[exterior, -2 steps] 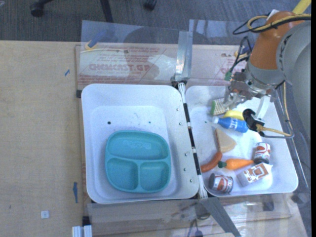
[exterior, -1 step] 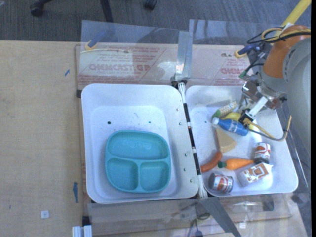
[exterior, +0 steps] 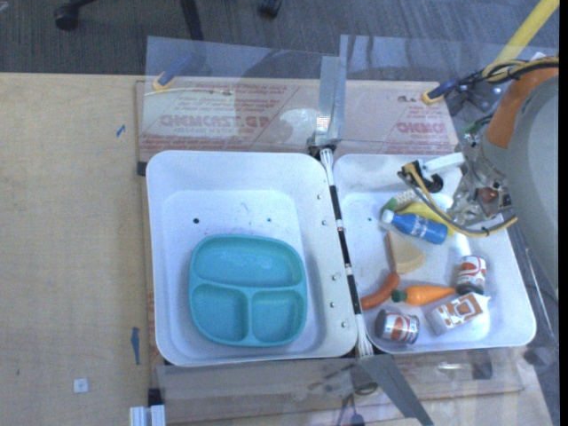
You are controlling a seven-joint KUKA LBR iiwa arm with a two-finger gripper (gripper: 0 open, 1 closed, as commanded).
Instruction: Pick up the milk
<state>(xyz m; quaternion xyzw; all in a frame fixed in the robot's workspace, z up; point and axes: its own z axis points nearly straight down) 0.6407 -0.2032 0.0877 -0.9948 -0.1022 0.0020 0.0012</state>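
Observation:
The milk (exterior: pixel 459 312) is a small white carton with red-orange print, lying on its side in the front right corner of the right bin (exterior: pixel 355 185). My gripper (exterior: pixel 477 204) hangs over the back right part of that bin, wrapped in cables. It is well behind the carton and apart from it, close above a yellow banana (exterior: pixel 441 215) and a blue bottle (exterior: pixel 418 227).
Around the milk lie an orange carrot (exterior: pixel 429 295), a can (exterior: pixel 397 327), a second small can (exterior: pixel 470 273), a sausage (exterior: pixel 381 291) and a bread slice (exterior: pixel 406 254). The left bin (exterior: pixel 169 185) holds a teal divided plate (exterior: pixel 248 290).

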